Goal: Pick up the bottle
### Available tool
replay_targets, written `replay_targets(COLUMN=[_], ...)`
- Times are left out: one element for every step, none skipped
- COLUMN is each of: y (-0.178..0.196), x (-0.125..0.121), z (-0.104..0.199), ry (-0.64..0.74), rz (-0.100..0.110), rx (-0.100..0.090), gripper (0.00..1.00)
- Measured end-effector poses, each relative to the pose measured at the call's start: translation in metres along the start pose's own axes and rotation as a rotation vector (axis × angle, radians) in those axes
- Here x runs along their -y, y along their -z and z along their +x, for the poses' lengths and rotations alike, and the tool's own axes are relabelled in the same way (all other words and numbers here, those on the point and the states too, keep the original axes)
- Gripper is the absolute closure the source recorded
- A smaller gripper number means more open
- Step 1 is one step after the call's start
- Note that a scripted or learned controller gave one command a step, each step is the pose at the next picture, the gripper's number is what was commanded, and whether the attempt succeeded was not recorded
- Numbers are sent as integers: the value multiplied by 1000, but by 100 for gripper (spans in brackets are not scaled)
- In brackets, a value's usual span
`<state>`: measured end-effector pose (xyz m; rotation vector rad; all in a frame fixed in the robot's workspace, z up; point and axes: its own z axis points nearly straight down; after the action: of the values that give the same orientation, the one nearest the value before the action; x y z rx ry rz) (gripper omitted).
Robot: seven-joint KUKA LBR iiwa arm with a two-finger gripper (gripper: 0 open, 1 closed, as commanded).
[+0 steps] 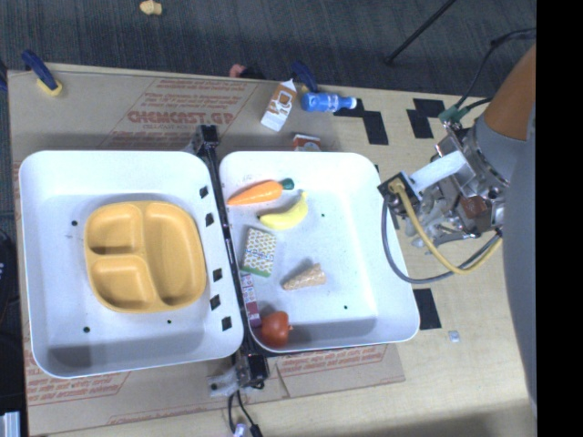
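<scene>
Your left bin (55, 335) held a yellow divided plate (144, 253). Your right bin (364, 321) held a carrot (255, 192), a banana (284, 214), a patterned packet (260, 250), a wedge of bread (303, 279) and a tomato (275, 328). The blue bottle (321, 103) lay outside, on the bench behind the right bin. The gripper (428, 221) hung beside that bin's right rim; you could not tell its grip.

Grey arm (510, 153), orange band, yellow cables (437, 253).
</scene>
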<state>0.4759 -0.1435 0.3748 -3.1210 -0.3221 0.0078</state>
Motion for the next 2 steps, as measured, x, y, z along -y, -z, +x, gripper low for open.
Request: replay_targets(y=[-85, -182], x=[-66, -66], z=[-14, -13], ry=[0, 1], rz=[1, 3], rx=[0, 0], gripper=[100, 100])
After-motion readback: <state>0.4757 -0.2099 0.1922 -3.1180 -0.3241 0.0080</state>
